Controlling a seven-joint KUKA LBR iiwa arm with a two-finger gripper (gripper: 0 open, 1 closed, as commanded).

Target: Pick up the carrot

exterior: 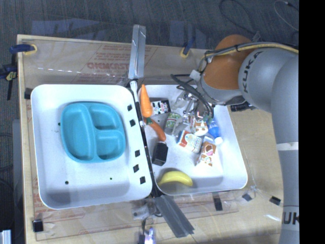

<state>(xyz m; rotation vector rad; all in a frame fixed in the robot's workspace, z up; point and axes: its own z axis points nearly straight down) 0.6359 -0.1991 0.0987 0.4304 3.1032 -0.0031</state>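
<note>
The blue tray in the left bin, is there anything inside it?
The blue tray lies flat in the left bin, and all its compartments look bare. What lies beneath the tray is covered. The carrot sits in the right bin.

1. Dark grey carpet [76, 4] is showing beyond the bench on the top and left sides.
2. Black cables [244, 4] are lying looped on the carpet at top right.
3. Bench [66, 50] is sitting under clear plastic sheet, red print showing through near the top.
4. Blue clamp [20, 49] is gripping the bench's top left corner.
5. Light is falling even, sheet glaring faintly.
</note>
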